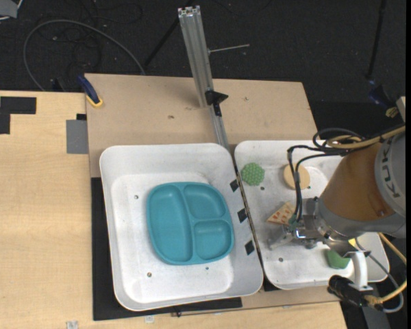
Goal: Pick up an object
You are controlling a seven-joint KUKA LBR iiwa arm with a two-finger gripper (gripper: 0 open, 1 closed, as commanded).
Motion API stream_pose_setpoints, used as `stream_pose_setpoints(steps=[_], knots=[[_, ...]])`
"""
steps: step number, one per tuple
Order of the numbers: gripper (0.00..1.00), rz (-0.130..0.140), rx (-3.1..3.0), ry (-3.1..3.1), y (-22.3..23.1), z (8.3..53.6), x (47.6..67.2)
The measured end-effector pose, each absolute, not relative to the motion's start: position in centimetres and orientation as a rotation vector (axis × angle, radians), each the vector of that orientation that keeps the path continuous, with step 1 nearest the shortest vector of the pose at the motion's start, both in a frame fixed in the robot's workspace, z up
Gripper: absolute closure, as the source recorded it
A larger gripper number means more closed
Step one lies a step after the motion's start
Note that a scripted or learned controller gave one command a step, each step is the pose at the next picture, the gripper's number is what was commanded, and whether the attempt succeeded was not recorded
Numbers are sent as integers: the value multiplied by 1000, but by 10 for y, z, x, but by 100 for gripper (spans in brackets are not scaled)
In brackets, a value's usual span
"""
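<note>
The hand (288, 235) is low in the right bin (274, 269), near the middle of its floor, reaching in from the right below the arm's (359, 190) orange band. Its dark metal tips are blurred against the white floor, so I cannot tell whether they are spread or pressed together, and nothing can be made out between them. Just above the hand lies a tan wedge with small holes (281, 215), close to it; whether they touch is unclear. Further up, near the bin's back edge, a flat tan disc (294, 177) lies partly behind a black cable (296, 184). To its left, by the wall shared with the other bin, sits a green bumpy ball (253, 174). A small green piece (338, 259) lies at the front right of the bin, under the arm.

The left bin (123, 266) holds a teal divided tray (190, 221) with three compartments, lying flat near its middle. Both bins rest on a tan worktop (157, 108), from which a slanted metal post (197, 53) rises behind them.
</note>
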State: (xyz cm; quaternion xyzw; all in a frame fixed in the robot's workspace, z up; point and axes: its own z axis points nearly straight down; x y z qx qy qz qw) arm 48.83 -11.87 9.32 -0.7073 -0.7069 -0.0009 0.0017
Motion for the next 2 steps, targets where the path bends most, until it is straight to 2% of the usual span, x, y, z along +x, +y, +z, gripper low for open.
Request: stream_pose_setpoints(steps=[1, 2], knots=[[100, -16, -2224, -2215, -117, 105, 491], [100, 0, -2220, -2222, -115, 147, 491]])
